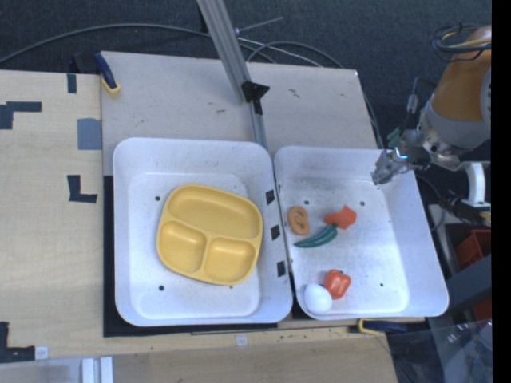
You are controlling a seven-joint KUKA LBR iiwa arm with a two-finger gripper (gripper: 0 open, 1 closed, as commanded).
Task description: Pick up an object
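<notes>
The right bin (415, 238) holds several small items: a tan pretzel-like piece (298, 219), an orange-red chunk (342, 217), a green pepper (317, 237), a red pepper (338, 282) and a white egg (318, 298). My gripper (386, 168) hangs over the bin's upper right edge, well above and right of these items, with nothing visible in it. Its finger gap is too small to read.
The left bin (132, 214) holds a yellow divided tray (209, 233). A slanted metal pole (227, 42) rises behind the bins. Cables lie on the dark floor at the back, and the arm's orange band (463, 82) stands at right.
</notes>
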